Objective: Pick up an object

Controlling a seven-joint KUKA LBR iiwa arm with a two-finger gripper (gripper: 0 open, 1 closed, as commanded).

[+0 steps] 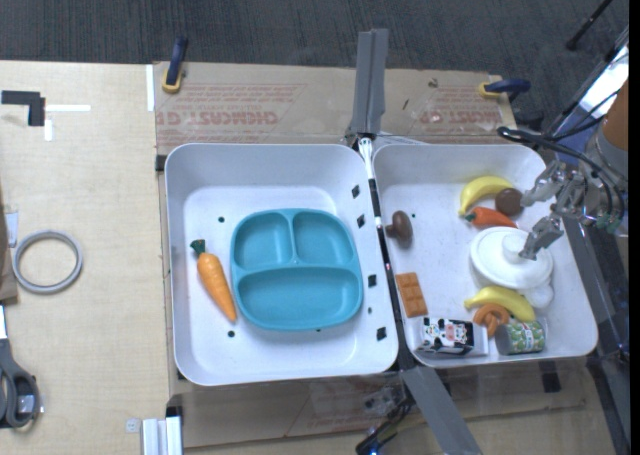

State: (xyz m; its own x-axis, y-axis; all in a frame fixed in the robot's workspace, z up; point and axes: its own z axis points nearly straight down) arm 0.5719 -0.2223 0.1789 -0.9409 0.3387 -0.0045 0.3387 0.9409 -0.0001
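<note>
The arm (622, 133) runs off the right edge, so little more than its wrist can be seen. The gripper (543, 215) is a tangle of grey metal and cable over the right bin (440, 168); how its fingers stand cannot be told. It covers part of the white plate (505, 257). A small orange thing (489, 318) is half tucked under the lower banana (500, 299), too small to name. The print on the little carton (447, 335) and the green can (520, 337) cannot be read. At the lower left, scissors (16, 395) are cut by the edge. The brown lump (508, 201) by the upper banana (483, 190) is unclear.
</note>
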